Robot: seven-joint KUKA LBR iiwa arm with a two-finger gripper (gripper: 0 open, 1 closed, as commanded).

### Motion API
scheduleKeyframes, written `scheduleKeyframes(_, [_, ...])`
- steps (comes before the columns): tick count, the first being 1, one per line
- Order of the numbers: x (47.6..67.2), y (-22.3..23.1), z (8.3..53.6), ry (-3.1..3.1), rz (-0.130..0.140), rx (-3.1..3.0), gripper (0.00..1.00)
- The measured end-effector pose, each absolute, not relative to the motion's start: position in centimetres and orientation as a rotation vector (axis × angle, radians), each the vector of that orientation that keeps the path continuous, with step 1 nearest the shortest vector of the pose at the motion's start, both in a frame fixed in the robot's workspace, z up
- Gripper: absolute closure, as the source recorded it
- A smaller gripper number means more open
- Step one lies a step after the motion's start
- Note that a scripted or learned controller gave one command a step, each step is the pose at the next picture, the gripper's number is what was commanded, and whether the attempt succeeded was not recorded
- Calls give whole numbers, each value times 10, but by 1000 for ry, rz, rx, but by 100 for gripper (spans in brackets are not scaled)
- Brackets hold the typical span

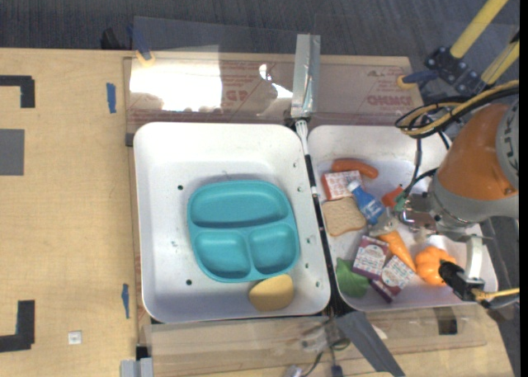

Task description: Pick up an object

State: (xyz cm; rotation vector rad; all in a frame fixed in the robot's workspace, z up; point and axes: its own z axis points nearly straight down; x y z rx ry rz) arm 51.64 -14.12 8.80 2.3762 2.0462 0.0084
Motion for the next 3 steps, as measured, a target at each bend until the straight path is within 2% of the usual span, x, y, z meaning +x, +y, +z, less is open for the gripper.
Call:
scheduleKeyframes(1, [517,-143,99,2039,12,2379,100])
scheduleKeyframes(2, [588,-78,188,1905,11,2495,100])
scheduleKeyframes(3, [595,-19,184,1856,0,2537,100])
